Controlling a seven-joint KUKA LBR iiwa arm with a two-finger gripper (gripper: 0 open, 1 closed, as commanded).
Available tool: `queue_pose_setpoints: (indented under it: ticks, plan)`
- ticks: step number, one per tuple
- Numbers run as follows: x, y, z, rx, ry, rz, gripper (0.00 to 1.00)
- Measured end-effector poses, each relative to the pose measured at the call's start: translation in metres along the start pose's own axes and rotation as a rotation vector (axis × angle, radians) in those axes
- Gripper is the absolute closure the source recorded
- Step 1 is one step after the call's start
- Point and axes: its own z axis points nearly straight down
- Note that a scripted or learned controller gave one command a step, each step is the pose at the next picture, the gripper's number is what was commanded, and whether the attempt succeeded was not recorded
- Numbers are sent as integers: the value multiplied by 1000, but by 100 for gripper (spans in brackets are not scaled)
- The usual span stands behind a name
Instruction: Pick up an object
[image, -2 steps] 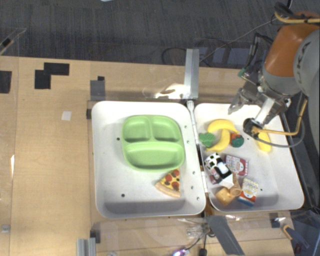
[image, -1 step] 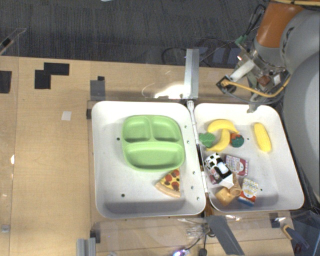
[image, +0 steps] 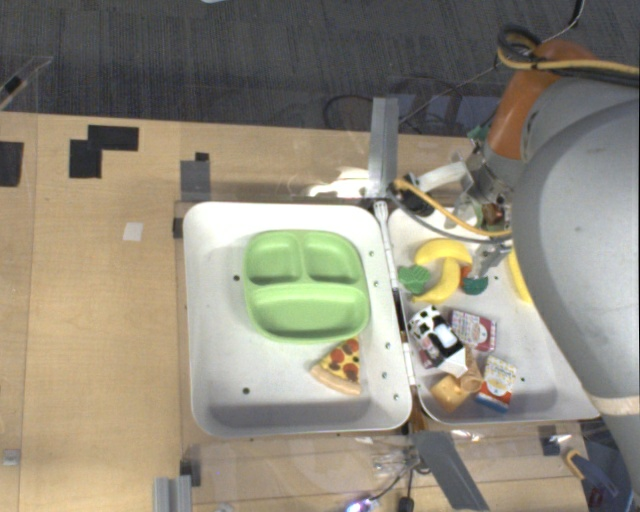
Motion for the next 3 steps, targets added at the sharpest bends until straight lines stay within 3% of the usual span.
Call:
queue_pose_setpoints:
  ticks: [1, 2, 3]
  plan:
    - [-64, 17, 64, -1, -1, -2, 0]
    - [-123, -12, -13, 0, 0, -2, 0]
    - [-51, -26, 0, -2, 0, -15, 0]
